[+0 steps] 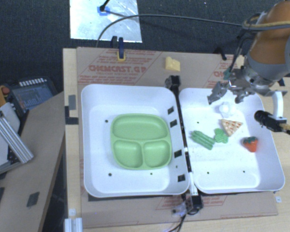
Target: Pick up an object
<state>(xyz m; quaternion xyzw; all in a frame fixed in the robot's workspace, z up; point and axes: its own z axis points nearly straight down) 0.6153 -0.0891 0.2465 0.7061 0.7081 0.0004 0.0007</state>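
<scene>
Camera view: two shallow white bins of smooth, glossy moulded plastic sit side by side on a tan cardboard sheet [135,64] printed with faded red lettering, which covers the tabletop. The left bin [94,100] carries a pale green plate [139,140], matte, rounded-rectangular, divided into three compartments, one wide above and two smaller below. The right bin [261,170] carries the small objects: a white lump [225,109] of soft, irregular outline; just below it a tan triangular wedge [231,126] with a speckled surface; to its left a green stalk-shaped piece [208,138] with a ridged stem and a knobbly head, resembling a toy vegetable; and to the right, well apart from the stalk, a small red rounded piece [251,144] with a green cap. The gripper [229,94] hangs over the upper part of the right bin, directly above the white lump and near it; its grey metal fingers [214,95] appear spread, with nothing between them, though the slanted view makes the gap hard to judge. The arm's rounded orange band [275,16] is cut off by the top and right edges. A black cylindrical fitting [267,119] projects beside the wrist. A small yellow block [172,64] lies on the cardboard beyond the bins. Black clips along the seam between the bins are too small to make out.
</scene>
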